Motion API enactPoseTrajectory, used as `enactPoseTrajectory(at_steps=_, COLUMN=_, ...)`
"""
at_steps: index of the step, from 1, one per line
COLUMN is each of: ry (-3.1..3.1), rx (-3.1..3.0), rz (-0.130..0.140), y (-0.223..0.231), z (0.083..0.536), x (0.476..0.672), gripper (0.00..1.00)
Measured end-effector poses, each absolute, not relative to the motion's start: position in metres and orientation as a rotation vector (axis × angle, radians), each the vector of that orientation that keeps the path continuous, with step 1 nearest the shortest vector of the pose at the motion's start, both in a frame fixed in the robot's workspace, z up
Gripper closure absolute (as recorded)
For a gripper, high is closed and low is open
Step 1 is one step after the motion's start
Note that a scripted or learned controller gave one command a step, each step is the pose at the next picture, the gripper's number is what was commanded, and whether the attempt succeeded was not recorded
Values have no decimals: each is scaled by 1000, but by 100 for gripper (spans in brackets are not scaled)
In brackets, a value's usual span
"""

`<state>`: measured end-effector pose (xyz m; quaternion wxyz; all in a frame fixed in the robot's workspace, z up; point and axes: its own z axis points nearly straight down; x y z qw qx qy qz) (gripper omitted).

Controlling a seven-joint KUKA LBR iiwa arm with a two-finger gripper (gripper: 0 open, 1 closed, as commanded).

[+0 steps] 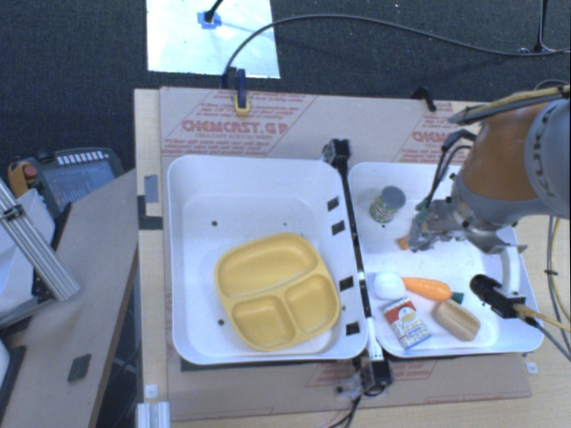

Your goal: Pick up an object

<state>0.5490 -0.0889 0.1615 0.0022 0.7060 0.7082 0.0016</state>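
"CHEMCAST GP" is printed in red, repeated, on the brown board (268, 119) under the bins

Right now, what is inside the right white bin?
The right bin holds a small can, white egg, carrot, small carton and bread roll. The arm covers its far right part.

Smooth white plastic bins (268, 172), matt yellow plastic tray (277, 290), glossy orange carrot (426, 287).

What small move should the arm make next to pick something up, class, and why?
Probably a short drop straight down. The tool hangs over the right bin, holding nothing visible, with a small orange piece just beside it; the can, carrot and egg lie further off.
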Motion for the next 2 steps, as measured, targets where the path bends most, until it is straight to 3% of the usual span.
enactPoseTrajectory(at_steps=2, ry=2221, rx=2212, rz=7, y=-92, z=271, x=563, gripper=100)
